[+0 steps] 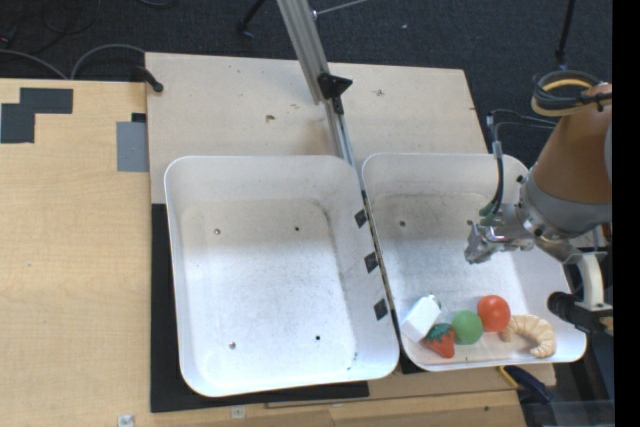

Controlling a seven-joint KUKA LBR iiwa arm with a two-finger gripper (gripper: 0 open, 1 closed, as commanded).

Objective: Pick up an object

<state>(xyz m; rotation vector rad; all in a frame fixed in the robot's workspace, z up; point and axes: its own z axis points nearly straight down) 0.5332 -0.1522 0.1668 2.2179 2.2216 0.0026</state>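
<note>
Camera view's lower right: a tan croissant-shaped toy (533,333), red round ball (492,312), green round ball (467,326), red strawberry toy (441,341) and white block (421,315) line the right white bin's (430,195) near edge. Above them, the metal claw (484,241) hovers over bare bin floor (holding nothing); I cannot tell its spread.

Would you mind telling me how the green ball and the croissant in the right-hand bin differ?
The green ball is round and smooth, while the croissant is a curved crescent with a ridged look. The ball is green; the croissant is pale tan. The ball lies beside the red strawberry-like toy, whereas the croissant lies nearer the bin's right corner, past the red ball. Both rest along the near edge of the right bin, apart from the end effector.
</note>
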